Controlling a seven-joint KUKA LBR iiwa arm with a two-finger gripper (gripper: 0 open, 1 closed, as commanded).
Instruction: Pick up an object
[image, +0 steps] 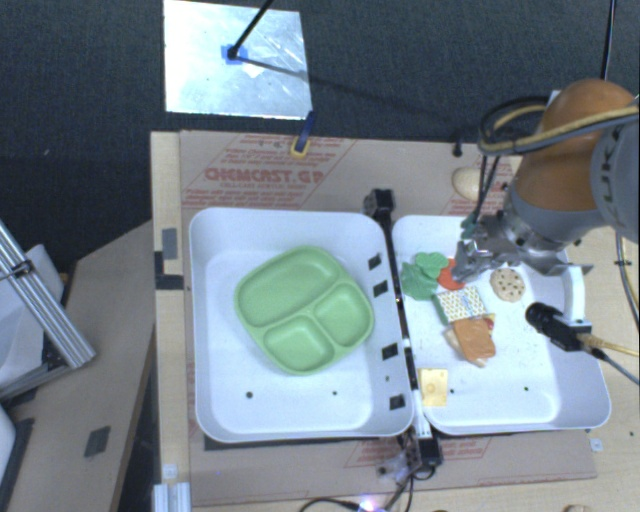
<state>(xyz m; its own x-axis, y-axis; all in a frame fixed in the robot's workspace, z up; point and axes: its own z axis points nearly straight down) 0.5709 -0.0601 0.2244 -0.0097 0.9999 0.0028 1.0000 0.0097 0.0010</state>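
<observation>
The gripper (468, 262) hangs low over the upper part of the right bin (575, 405), right at a small red piece (449, 273) beside a green leafy toy (425, 273); whether its fingers are apart or together I cannot tell. Close by lie a cookie (508, 285), a patterned card (461, 303), an orange-brown piece (473, 339) and a yellow square (434, 386). The left bin (215, 395) holds a green divided plate (304, 309).

Two white bins (215, 300) on tan cardboard printed in red. Pale green divided plate (303, 309) in the left one. Over on the right: a green leafy piece (424, 272), a tan cookie with dark chips (508, 285), a white card with coloured dots (461, 303), an orange-brown wedge (475, 341), a yellow square (434, 386).
</observation>
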